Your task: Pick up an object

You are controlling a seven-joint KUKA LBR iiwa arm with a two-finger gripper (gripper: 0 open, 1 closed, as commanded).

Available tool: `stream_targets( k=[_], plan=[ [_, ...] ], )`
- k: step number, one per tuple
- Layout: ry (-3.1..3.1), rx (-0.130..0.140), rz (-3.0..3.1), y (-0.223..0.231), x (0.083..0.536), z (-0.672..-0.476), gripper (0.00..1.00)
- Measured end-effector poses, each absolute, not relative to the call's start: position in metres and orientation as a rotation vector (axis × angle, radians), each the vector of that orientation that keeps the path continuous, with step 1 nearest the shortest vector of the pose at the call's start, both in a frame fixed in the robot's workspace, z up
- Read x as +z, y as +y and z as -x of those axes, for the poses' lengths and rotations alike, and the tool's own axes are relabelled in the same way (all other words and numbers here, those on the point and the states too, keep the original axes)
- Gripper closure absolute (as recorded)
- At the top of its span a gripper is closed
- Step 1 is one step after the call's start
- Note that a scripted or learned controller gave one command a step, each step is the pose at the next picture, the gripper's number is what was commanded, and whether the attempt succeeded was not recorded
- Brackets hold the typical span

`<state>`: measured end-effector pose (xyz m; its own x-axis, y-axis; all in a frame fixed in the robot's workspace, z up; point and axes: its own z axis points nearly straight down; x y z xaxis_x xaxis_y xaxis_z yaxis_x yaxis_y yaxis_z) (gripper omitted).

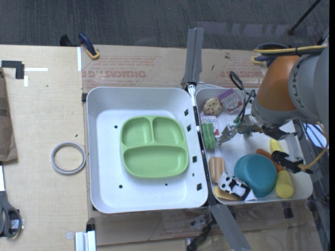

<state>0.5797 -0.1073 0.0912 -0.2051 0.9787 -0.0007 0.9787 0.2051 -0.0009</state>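
Nothing lifted yet: I see the gripper (229, 135) low in the right bin (304, 190), by the green packet (209, 133); finger state unclear.

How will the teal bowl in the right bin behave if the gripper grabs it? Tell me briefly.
The teal bowl looks like rigid plastic, so it should probably stay stiff and feel light. It appears to lie upside down, dome up, so the fingers may slip off its smooth curve. It sits crowded against the yellow object and the black-and-white toy, so lifting would likely nudge them.
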Motion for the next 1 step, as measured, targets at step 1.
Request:
stream_targets(
  k=[1],
  plan=[
    [-2.424, 0.002, 2.002, -0.1593, 0.0951, -0.6590, 0.00]
  ],
)
